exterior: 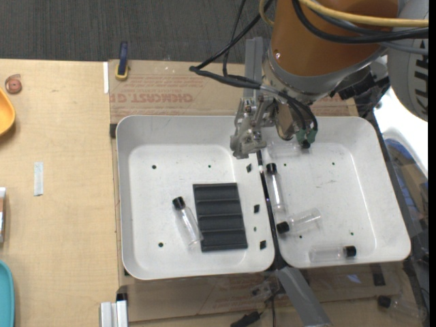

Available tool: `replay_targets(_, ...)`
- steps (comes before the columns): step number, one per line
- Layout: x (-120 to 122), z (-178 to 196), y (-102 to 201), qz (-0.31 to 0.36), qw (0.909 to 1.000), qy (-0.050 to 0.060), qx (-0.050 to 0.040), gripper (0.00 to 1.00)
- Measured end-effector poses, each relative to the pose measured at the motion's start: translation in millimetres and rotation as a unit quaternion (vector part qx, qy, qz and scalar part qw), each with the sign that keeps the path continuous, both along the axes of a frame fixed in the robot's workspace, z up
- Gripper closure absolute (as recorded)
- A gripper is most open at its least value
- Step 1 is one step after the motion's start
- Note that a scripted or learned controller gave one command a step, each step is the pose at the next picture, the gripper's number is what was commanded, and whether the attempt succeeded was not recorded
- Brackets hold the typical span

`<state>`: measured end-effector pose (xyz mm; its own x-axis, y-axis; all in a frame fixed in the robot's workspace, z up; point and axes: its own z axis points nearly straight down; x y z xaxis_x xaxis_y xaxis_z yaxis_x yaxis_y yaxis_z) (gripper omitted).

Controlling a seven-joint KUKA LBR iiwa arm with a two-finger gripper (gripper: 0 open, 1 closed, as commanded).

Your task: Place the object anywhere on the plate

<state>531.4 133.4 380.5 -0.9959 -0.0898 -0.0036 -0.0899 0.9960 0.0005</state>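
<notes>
A black ribbed plate [219, 216] lies flat in the left bin [146, 251], near its front right. Beside the plate's left edge rests a clear tube with a black cap [186, 219], touching or nearly touching it. My gripper [248, 144] hangs over the back of the bins, just above the divider between them, well behind the plate. Right below it, in the right bin [368, 203], a second clear tube with a black cap [273, 184] lies along the divider. I see nothing held in the gripper.
Two more clear tubes lie in the right bin: one [297, 223] near the divider, one [332, 253] by the front wall. Cables hang from the wrist above the bins. A wooden bench top [61, 182] extends to the left.
</notes>
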Motion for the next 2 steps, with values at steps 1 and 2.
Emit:
replay_targets(1, 22, 62, 35, 0.162, 0.9867, -0.001, -0.0001, 1.0)
replay_targets(2, 70, 49, 62, 0.308, 0.9515, -0.001, -0.0001, 1.0)
